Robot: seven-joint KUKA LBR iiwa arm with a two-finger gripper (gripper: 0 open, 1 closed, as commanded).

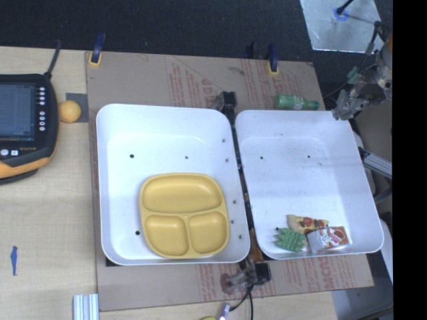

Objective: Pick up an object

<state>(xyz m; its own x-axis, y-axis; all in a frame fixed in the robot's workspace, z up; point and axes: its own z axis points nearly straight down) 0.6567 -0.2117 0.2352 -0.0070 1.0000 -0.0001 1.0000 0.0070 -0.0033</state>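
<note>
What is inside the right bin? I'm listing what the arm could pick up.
The right bin holds three small things clustered at its near edge: a pizza slice toy, a green leafy toy and a red-and-white packet. Whatever lies beneath them is covered.

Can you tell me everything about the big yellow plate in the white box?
The yellow plate is a shallow tray with rounded corners that looks like smooth plastic. Raised ridges split it into three sections: one wide section along the far side and two smaller ones side by side along the near side. All three sections look bare. It lies flat and right side up on the floor of the left bin, in the near half, close to the near wall. Nothing rests on it, and the gripper is far away, past the right bin.
</note>
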